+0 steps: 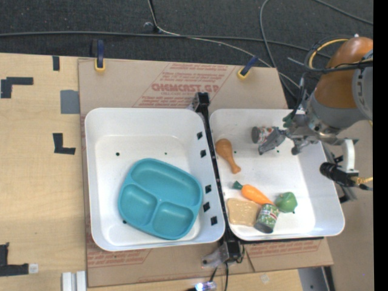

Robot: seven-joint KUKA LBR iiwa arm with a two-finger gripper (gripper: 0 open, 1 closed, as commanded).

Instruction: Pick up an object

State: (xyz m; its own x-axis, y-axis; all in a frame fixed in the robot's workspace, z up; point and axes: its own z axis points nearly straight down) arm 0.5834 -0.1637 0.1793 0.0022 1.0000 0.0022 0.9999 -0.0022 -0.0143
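Note:
My gripper [283, 143] hangs over the upper right part of the right bin [330, 222], open, with bare white floor between its fingers. Its left finger touches or sits just beside a small grey and dark object [261, 133]; I cannot tell which. Lower in the same bin lie a tan drumstick [227, 153], an orange carrot [254, 193], a green round item [286, 202], a small can [267, 218] and a beige bread slice [241, 211]. Nothing is held.
The left bin [91, 162] holds a blue divided plate [159, 197]. A black divider with clips [209, 168] runs between the bins. The grey arm with its orange band [345, 59] enters from the right. Cables [285, 17] cross the dark surface behind.

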